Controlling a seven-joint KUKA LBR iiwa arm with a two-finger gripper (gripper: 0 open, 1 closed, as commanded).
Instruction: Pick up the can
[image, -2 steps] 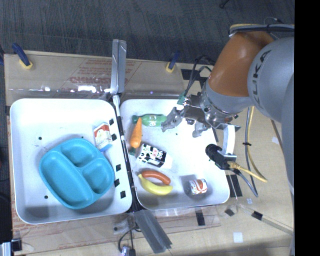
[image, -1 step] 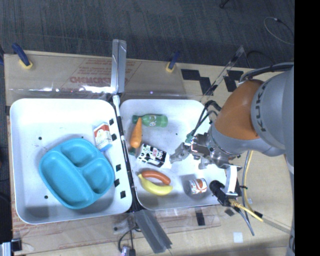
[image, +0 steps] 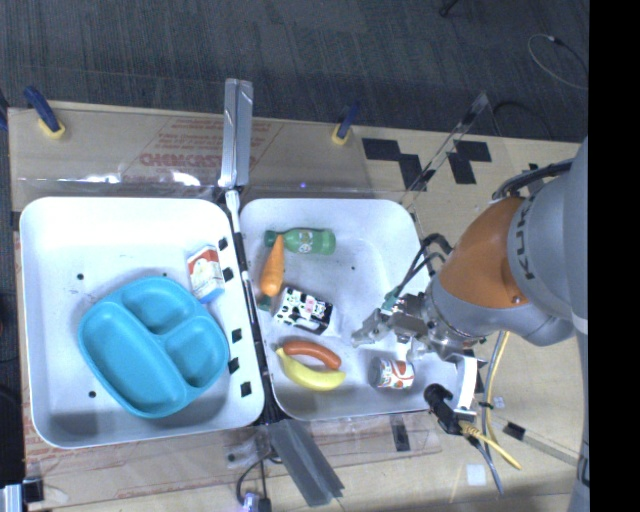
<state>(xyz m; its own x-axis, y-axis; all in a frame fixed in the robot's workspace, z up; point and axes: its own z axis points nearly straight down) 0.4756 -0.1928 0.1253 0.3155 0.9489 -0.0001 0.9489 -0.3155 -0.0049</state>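
Camera view, can position: the can (image: 394, 374) lies in the right bin (image: 400, 215), at its lower right corner, near the front wall.
Camera view, can attitude: it appears tipped on its side, long axis running roughly left to right; the red and white label faces up.
Camera view, gripper position: the gripper (image: 400, 338) hangs directly over the can, just above it toward the bin's far side.
Camera view, gripper state: cannot tell; the wrist hardware masks the tips.
Camera view, contact: not confirmed; nothing shows the can pinched.
Camera view, nearest neighbours: the banana (image: 312, 373) and sausage (image: 310, 352) lie to the can's left, apart from it.
Judgement, deciding relation: the can sits almost straight below the gripper, so a short descent should suffice, closing across the can's short axis.
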